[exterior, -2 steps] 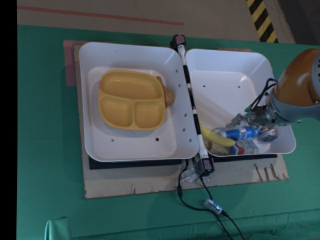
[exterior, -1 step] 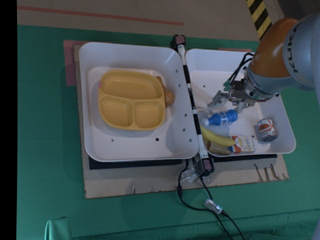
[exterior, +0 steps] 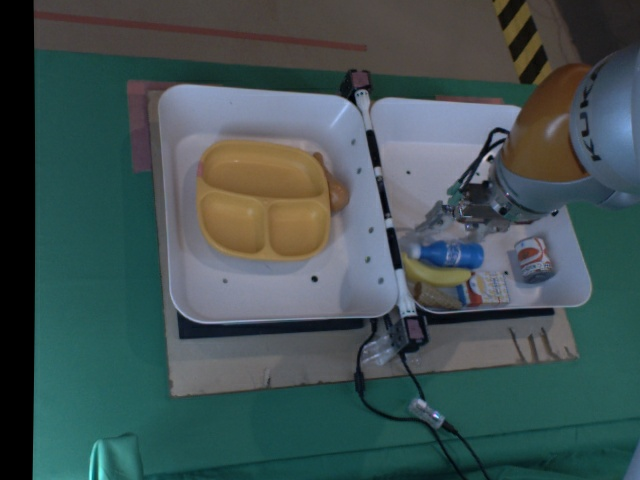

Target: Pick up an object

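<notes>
— What sits nearest in the right bin (exterior: 560,298)?
— Along its near edge I see a flat printed packet (exterior: 486,289), a curved yellow banana (exterior: 432,272), a glossy blue bottle (exterior: 450,255) and a small round can (exterior: 533,259).
— The gripper (exterior: 447,216)?
— Just above the bottle; its jaws I cannot tell.
— Left bin (exterior: 200,298)?
— A smooth yellow three-compartment tray (exterior: 264,199) in its middle.

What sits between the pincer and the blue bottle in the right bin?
Nothing visible does. The pincer hangs just above the blue bottle, with bare bin floor between them. The banana lies against the bottle's far side, and the can stands apart to the right.
</notes>
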`<state>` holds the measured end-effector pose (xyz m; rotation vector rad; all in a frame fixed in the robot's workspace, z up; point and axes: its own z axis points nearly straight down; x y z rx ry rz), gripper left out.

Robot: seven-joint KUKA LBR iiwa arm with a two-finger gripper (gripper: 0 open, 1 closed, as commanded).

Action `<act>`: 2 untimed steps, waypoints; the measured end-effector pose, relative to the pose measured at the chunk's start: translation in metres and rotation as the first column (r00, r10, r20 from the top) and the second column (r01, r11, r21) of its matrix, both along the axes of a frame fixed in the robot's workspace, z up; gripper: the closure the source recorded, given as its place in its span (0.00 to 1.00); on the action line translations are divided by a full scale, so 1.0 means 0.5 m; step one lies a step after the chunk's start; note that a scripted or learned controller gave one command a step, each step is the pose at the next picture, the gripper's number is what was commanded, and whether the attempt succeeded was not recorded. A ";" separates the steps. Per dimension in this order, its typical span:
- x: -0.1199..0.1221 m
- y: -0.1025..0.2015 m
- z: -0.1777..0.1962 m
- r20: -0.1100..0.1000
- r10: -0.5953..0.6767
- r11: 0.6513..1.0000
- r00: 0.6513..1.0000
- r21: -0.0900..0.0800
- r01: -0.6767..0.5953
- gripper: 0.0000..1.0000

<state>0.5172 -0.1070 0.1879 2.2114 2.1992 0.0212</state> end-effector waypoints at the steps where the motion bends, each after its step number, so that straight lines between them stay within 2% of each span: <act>1: 0.004 -0.008 0.030 0.013 -0.009 1.000 1.000 -0.007 0.009 1.00; 2: 0.004 -0.008 0.030 0.012 -0.009 1.000 1.000 -0.006 0.009 0.00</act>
